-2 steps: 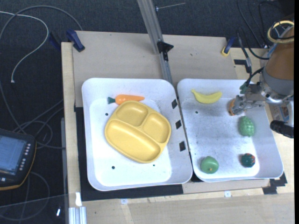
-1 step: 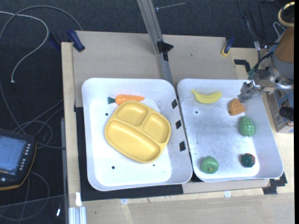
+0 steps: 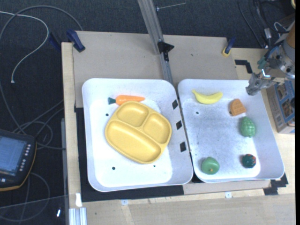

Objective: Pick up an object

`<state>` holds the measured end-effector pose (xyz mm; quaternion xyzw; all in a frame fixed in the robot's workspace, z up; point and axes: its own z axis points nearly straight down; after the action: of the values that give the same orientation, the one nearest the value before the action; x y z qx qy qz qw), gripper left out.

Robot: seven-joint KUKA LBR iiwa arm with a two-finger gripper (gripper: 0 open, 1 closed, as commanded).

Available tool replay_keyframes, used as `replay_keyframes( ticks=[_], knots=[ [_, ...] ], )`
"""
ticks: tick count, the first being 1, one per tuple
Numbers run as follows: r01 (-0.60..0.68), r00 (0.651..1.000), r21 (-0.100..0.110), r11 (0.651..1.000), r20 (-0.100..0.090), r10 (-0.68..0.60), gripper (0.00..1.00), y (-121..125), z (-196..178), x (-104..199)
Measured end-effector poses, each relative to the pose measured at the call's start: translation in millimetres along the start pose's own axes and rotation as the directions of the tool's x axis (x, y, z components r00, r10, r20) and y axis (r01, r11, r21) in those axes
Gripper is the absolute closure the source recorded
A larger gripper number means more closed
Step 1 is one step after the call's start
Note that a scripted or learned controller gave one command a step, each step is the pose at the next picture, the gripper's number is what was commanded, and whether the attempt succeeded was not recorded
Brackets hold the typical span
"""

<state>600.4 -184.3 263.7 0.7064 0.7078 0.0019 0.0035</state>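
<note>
A: Where is the hand [image 3: 255,84] sitting right now?

B: Over the far right corner of the right bin [image 3: 225,130], near the rim, at the end of the grey arm [image 3: 281,62] that comes in from the right. Nothing is between its fingers, as far as the view shows. Whether they are spread or pressed together, I cannot tell; they are too small and blurred.

A: And the things it could pick?

B: Five lie in the right bin. A yellow banana [image 3: 207,96] is near the far edge, left of the hand. An orange block [image 3: 237,107], which looks like a piece of bread or cake, lies just below the hand. Under that, along the right side, is a light green vegetable [image 3: 247,126], bumpy, maybe a cabbage. In the near right corner there is a small dark green thing with a red spot [image 3: 249,161], and to its left a green apple [image 3: 210,165].

A: The left bin?

B: The left bin [image 3: 93,139] holds a yellow plate [image 3: 138,132] with three compartments, tilted a little in the view. A carrot [image 3: 127,99] with a green top lies just beyond the plate, close to its far edge.

A: Anything around the bins?

B: Both stand side by side on the pale tabletop [image 3: 117,55]. A metal post [image 3: 152,20] rises behind the gap between them, and blue clamps [image 3: 75,40] hold the far edge. Cables [image 3: 28,36] trail over the dark floor on the left
</note>
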Motion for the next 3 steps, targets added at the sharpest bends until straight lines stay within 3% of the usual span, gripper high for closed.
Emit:
replay_keyframes(
  ticks=[3],
  knots=[
    [0.005, 1.0, 0.011, 1.0, -0.006, -0.005, 1.0, 9, 22, 158]
  ],
)
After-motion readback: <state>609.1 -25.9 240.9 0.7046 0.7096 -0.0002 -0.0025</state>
